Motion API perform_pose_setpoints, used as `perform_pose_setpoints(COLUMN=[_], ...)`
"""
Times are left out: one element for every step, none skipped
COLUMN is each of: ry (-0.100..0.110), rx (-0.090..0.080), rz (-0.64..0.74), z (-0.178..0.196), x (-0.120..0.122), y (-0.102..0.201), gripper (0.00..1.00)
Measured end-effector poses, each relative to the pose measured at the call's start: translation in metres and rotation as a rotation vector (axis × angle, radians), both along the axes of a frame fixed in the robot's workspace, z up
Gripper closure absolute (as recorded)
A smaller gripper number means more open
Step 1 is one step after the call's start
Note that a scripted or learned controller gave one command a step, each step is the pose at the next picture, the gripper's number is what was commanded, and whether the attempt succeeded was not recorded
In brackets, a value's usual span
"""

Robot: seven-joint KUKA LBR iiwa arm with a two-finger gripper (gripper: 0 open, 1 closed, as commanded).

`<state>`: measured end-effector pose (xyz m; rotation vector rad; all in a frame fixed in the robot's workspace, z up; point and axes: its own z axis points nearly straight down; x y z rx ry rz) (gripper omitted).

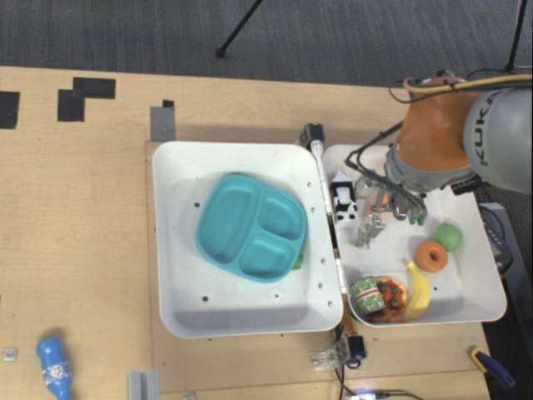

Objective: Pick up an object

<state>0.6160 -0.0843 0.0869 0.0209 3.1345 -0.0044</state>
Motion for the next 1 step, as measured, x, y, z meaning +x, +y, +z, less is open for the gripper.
perform_pose_setpoints(ry=[0.000], rx=[0.000], rz=[0.000], z=[0.0000], x=[0.0000], y=[0.0000], gripper=[0.00])
